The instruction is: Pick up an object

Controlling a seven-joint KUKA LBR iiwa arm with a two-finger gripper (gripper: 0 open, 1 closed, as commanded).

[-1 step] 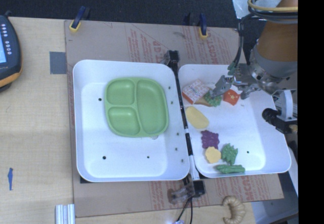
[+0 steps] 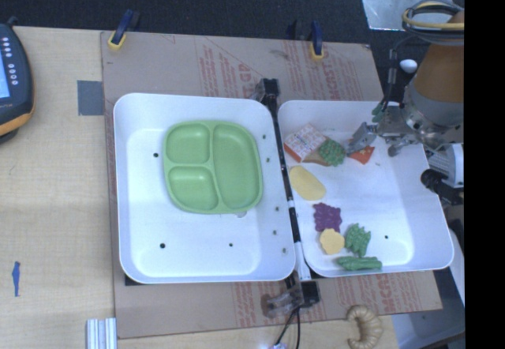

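My gripper (image 2: 369, 134) hangs low over the upper part of the right bin (image 2: 418, 205). Just beneath it lies a small orange-red piece (image 2: 362, 155), and I cannot tell whether they touch. To its left are a green leafy toy (image 2: 331, 152) and a red and white packet (image 2: 302, 140). Lower in the bin lie a yellow oval piece (image 2: 307, 182), a purple cluster (image 2: 327, 217), a small yellow piece (image 2: 331, 242), a green bumpy piece (image 2: 357, 238) and a green pod (image 2: 359, 264).
The left bin (image 2: 142, 221) holds a green divided plate (image 2: 213, 166). Clamps (image 2: 316, 43) pin the cardboard sheet at the back edge. A handheld pendant (image 2: 12, 79) lies at the far left of the bench.
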